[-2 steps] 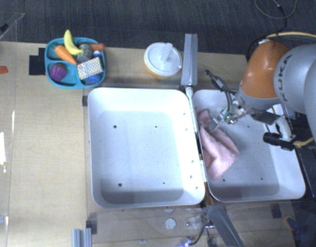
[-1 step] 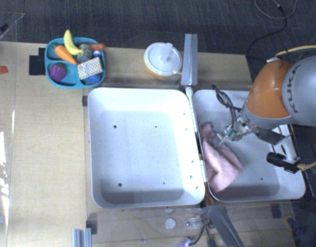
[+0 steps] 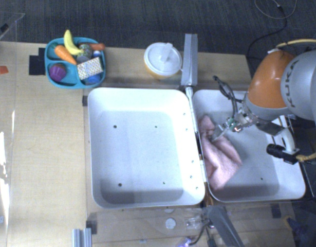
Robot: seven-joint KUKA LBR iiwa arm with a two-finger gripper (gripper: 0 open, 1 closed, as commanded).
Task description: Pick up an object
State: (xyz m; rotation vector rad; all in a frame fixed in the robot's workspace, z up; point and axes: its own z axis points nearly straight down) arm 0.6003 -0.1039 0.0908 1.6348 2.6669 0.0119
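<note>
A crumpled pink cloth (image 3: 221, 158) lies in the right bin (image 3: 271, 187), bunched against that bin's left wall. My gripper (image 3: 218, 132) is down at the cloth's upper part, touching or pressing into the fabric. The grey arm with its orange band (image 3: 268, 84) reaches in from the right above the bin. The gripper's tip is small and partly sunk in the folds.
The left bin (image 3: 142, 189) stands beside the right one, with a grey divider post (image 3: 189, 60) behind their shared wall. A blue tray of toy food (image 3: 74, 60) and a white lidded cup (image 3: 163, 59) stand on the bench at the back.
</note>
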